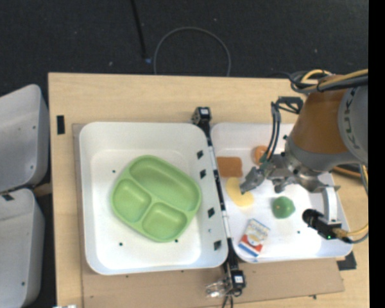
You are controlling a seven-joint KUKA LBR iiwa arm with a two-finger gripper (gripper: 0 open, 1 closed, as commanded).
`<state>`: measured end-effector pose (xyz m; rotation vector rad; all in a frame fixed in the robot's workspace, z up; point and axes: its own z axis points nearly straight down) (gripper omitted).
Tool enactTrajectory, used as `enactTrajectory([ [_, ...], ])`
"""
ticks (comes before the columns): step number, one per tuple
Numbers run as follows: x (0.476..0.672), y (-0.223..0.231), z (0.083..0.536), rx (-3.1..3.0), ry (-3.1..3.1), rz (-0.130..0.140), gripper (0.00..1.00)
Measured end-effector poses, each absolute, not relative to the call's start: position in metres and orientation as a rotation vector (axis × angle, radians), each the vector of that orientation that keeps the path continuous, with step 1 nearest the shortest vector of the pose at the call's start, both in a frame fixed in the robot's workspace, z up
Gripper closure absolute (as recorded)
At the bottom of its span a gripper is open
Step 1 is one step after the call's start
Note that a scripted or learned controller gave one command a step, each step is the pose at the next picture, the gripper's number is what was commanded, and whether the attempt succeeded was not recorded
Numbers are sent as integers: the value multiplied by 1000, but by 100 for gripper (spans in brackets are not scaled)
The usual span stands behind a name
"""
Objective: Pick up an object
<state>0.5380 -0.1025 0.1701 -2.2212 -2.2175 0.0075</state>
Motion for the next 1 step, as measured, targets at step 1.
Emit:
enactTrajectory([
  [1, 539, -98, 126, -2224, -2216, 6, 0],
])
